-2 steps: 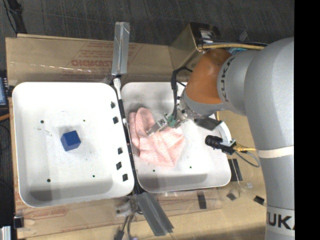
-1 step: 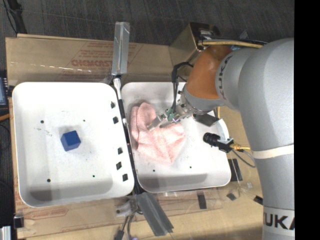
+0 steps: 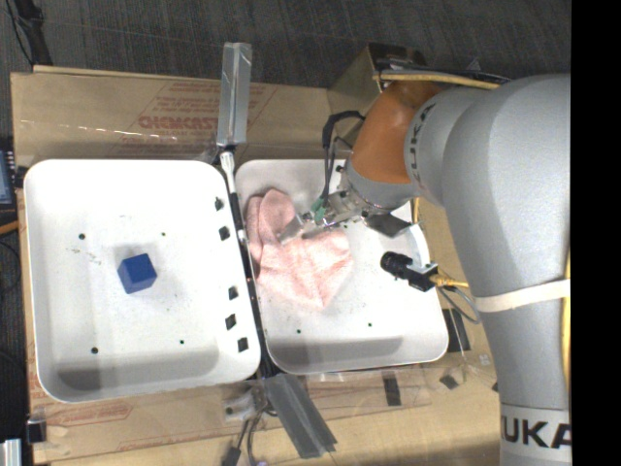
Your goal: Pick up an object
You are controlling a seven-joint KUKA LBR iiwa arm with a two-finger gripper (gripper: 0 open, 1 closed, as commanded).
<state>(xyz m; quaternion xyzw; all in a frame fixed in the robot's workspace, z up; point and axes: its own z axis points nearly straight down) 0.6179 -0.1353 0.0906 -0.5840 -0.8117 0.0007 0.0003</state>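
Pink cloth (image 3: 296, 255) in right bin (image 3: 388, 343): soft, light, limp; pinch raised fold. Gripper (image 3: 318, 216) over cloth's top edge; jaws' state unclear.

Crumpled pink cloth (image 3: 296, 252), right bin (image 3: 408, 343)

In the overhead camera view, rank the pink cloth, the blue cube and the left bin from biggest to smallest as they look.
1. Left bin, by far the largest.
2. Pink cloth, crumpled in the right bin.
3. Blue cube, the smallest.
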